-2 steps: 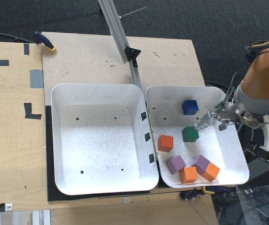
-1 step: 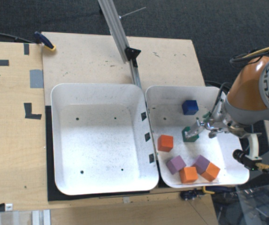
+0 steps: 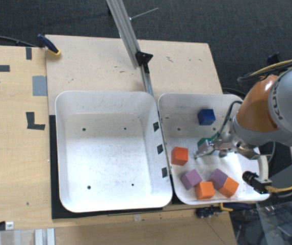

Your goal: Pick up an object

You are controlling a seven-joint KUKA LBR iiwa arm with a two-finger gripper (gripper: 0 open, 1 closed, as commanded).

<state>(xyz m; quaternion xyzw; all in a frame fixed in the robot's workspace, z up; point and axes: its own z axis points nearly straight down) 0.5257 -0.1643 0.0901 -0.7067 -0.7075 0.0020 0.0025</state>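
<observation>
Two bins side by side on the counter (image 3: 110,60): left bin (image 3: 64,137), right bin (image 3: 168,116). In the right bin, one cube (image 3: 206,116) toward the back, another (image 3: 179,155) near the left wall, four cubes (image 3: 209,184) clustered at the front. End effector (image 3: 207,148) between back cube and front cluster, reaching in from the right.

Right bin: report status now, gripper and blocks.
Gripper low in right bin, finger state unclear, green item by its tip. Orange block just left of it, blue block above. Purple and orange blocks clustered at near wall.
</observation>
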